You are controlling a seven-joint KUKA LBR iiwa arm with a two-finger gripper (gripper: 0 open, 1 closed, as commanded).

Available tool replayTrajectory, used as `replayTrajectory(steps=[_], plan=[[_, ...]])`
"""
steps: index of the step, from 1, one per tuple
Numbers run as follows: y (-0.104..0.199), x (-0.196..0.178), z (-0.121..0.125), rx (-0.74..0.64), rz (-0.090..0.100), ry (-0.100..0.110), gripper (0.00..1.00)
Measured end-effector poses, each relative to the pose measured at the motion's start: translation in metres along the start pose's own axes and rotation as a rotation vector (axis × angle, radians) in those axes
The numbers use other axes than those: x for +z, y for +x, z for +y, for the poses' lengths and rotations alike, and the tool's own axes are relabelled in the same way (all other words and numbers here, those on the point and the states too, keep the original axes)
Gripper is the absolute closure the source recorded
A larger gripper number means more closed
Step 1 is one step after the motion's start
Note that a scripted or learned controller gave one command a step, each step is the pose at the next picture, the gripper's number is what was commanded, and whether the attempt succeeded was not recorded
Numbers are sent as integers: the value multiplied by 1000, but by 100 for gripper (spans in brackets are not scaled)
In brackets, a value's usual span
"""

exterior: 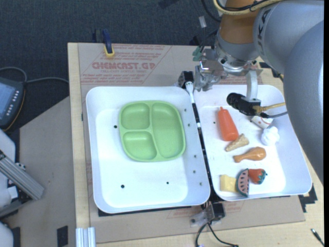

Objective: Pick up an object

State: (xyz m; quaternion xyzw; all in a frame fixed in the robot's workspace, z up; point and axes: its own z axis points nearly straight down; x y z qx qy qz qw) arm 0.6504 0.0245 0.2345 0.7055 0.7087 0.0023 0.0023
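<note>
Your grey arm (295,40) looms nearest, wrist parked over the bins' far seam; whether the gripper (201,78) is clenched, you cannot tell. Candidates like the orange plastic carrot (226,124) lie loose in the right white bin (293,153).

The grey arm (295,50) reaches in from the right — orange-banded wrist tilted down, gripper (205,78) hanging low.

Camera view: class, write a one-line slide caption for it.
Grey arm's tool hovers at the far edge between two white bins: green divided plate left, toy foods including an orange carrot right.
</note>
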Motion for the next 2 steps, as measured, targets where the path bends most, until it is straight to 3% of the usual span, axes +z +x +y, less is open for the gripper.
replayTrajectory(steps=[1,2], plan=[[13,6,10,3,-1,3,100],[-2,1,2,6,-1,8,100]])
